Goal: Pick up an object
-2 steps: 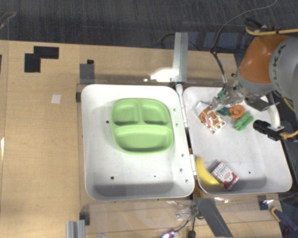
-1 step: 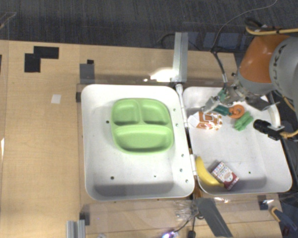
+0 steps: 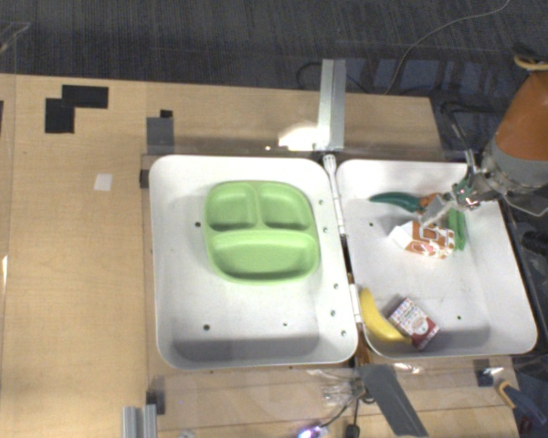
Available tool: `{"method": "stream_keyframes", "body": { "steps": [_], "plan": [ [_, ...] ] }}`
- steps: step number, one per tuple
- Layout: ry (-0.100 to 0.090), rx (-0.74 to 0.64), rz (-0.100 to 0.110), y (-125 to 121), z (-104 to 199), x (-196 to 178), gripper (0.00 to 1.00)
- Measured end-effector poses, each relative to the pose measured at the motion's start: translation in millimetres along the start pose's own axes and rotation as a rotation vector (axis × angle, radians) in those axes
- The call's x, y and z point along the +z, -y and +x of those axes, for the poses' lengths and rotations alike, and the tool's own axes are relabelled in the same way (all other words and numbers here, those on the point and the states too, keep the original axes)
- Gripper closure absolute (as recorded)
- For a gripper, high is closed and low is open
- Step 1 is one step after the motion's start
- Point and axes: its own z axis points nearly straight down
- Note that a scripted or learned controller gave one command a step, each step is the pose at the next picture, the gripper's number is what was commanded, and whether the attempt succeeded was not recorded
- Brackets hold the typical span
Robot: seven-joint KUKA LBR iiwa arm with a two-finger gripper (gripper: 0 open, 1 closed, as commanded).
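Observation:
My gripper point(image 3: 449, 204) hangs low over the back of the right bin point(image 3: 493, 286), reaching in from the right under the orange wrist band. Just below it lie an orange-and-white carton point(image 3: 428, 238) and a slim green piece point(image 3: 460, 230). A dark green curved toy point(image 3: 397, 202) rests to its left near the bin's back wall. At the bin's front left corner lies a yellow banana point(image 3: 378, 316), with a small red-and-white box point(image 3: 411, 321) beside it. The gripper's tip overlaps the carton's upper edge in the camera view; whether they touch is unclear.
A light green divided plate point(image 3: 260, 229) sits in the middle of the left bin point(image 3: 178, 272). A metal divider post point(image 3: 332, 108) stands behind the seam between the bins. Cables run across the dark floor at the back right.

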Motion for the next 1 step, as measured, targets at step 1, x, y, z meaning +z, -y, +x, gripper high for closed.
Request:
{"method": "stream_keyframes", "body": {
  "steps": [1],
  "plan": [
    [0.011, -0.007, -0.027, 2.1, -5.0, 14.0, 0.00]
  ]
}}
